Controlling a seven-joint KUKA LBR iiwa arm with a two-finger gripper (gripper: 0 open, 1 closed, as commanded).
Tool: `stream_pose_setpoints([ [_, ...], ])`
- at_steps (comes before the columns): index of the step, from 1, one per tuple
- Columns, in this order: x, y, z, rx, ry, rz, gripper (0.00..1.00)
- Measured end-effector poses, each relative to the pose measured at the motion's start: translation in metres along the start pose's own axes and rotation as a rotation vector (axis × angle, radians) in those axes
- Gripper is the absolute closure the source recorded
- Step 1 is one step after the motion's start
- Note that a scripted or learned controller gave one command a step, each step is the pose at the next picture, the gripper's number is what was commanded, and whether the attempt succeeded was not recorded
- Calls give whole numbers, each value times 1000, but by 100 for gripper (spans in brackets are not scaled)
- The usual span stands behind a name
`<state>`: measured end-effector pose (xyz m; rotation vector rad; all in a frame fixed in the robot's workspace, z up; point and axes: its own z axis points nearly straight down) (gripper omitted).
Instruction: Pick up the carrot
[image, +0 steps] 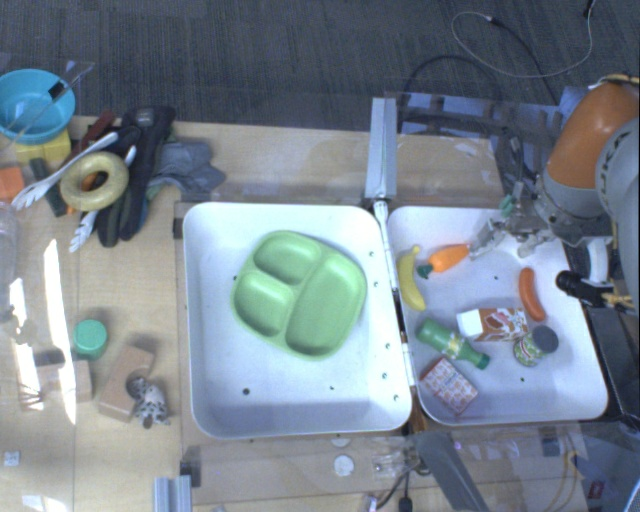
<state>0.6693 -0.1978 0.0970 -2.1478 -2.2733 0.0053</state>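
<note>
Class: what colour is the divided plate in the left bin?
Green plate, in the camera view.

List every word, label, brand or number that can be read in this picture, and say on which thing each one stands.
None can be read.
The small carton in the right bin bears print, too blurred to read.
The flat patterned packet shows a pattern; no letters can be made out.
The can and the green bottle: any labels are too small to read.
</note>
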Motion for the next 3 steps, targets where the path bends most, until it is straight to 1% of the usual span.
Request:
stream_pose_setpoints([
  [1, 68, 0, 7, 0, -19, 57, 0],
  [2, 109, 5, 11, -11, -14, 56, 0],
  [3, 113, 8, -2, -20, -9, 51, 100],
])
